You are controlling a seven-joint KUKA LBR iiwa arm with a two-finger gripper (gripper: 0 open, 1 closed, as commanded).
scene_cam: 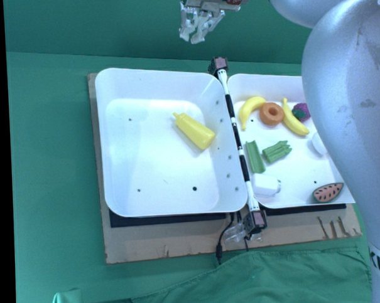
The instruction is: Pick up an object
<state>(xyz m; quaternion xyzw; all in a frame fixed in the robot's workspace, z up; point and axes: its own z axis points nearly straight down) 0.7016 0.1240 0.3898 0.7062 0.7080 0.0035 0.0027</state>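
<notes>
The yellow plastic squeeze bottle (194, 130) is lying on its side, alone in the left white shallow bin (121, 94), with its nozzle pointing toward that bin's far left. The pale two-finger gripper (197, 23) is hanging high above the far edge of the left bin, beyond the bottle and well apart from it; nothing is sitting between its fingers, and whether they are apart or together cannot be told. To the right of the bottle, across the black-and-white striped divider rod (234, 124), the right white shallow bin (256, 82) is holding two yellow toy bananas (250, 109), an orange toy doughnut ring (272, 113), green toy vegetable pieces (277, 151) and a red toy watermelon slice (329, 192). The broad grey arm (348, 109) is covering that bin's right side.
</notes>
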